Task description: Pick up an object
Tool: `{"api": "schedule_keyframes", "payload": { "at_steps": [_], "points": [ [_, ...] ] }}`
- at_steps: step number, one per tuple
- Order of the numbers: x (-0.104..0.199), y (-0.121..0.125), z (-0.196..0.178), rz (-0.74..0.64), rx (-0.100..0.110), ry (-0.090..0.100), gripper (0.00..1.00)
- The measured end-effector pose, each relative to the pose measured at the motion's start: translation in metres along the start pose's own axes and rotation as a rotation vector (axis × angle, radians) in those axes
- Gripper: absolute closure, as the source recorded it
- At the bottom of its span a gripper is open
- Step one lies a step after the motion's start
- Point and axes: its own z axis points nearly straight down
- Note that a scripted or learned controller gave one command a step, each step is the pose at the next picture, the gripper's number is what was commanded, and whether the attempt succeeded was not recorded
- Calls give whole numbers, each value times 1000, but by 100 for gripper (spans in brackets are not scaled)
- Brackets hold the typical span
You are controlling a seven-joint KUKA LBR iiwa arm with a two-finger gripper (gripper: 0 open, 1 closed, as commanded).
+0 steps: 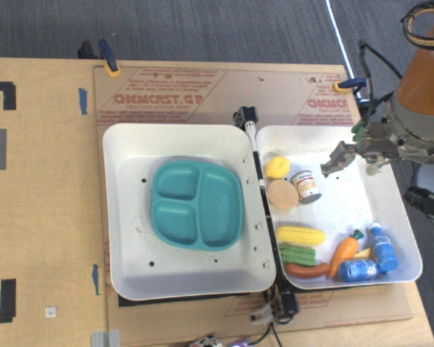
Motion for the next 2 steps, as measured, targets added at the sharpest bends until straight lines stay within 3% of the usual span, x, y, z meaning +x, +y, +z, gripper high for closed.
{"api": "schedule_keyframes", "payload": {
  "at_steps": [1, 2],
  "points": [
    [43, 43, 91, 143, 2, 0, 0],
    [-4, 49, 158, 80, 2, 0, 0]
  ]
}}
